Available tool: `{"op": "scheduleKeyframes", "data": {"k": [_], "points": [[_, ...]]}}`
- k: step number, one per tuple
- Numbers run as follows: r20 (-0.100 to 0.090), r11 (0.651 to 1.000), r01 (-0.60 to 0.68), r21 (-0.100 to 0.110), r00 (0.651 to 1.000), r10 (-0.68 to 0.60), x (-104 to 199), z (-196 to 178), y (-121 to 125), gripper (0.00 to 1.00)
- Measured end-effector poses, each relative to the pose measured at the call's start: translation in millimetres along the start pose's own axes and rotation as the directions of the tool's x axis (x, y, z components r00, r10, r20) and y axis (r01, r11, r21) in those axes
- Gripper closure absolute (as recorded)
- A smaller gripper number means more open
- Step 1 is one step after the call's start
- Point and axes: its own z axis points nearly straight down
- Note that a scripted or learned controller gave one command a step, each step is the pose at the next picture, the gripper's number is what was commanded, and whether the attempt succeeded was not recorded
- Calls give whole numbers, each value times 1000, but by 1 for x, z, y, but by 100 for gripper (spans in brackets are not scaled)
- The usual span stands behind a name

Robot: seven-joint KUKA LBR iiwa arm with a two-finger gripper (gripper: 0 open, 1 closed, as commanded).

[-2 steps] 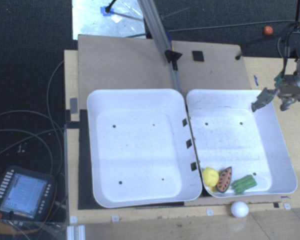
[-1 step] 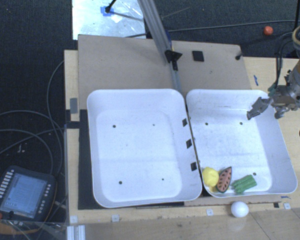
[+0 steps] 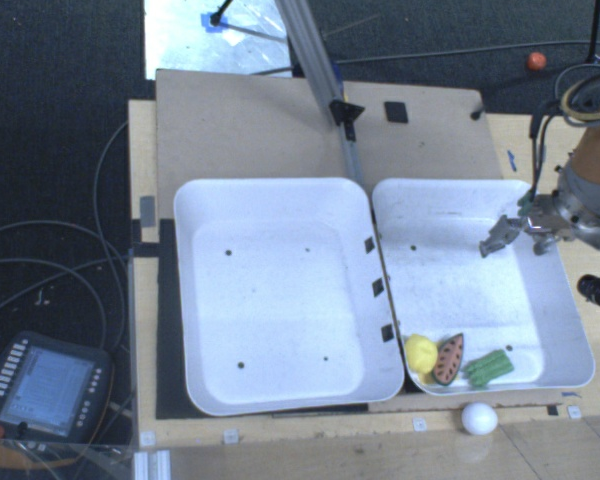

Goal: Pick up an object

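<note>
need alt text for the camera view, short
A grey robot arm's pincer hovers over the right white bin, away from a yellow toy, a red-brown slice and a green piece clustered at its near edge. A white ball lies on the bench outside the bin.

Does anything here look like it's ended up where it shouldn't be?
Yes: a white ball sits on the bench outside the bins, just past the right bin's near edge. The yellow toy, slice-shaped toy and green toy all lie inside that bin, huddled along its near wall.
</note>
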Motion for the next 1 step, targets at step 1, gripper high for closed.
{"op": "scheduleKeyframes", "data": {"k": [1], "points": [[0, 1000, 1, -1, 1000, -1, 1, 45, 7, 0]]}}
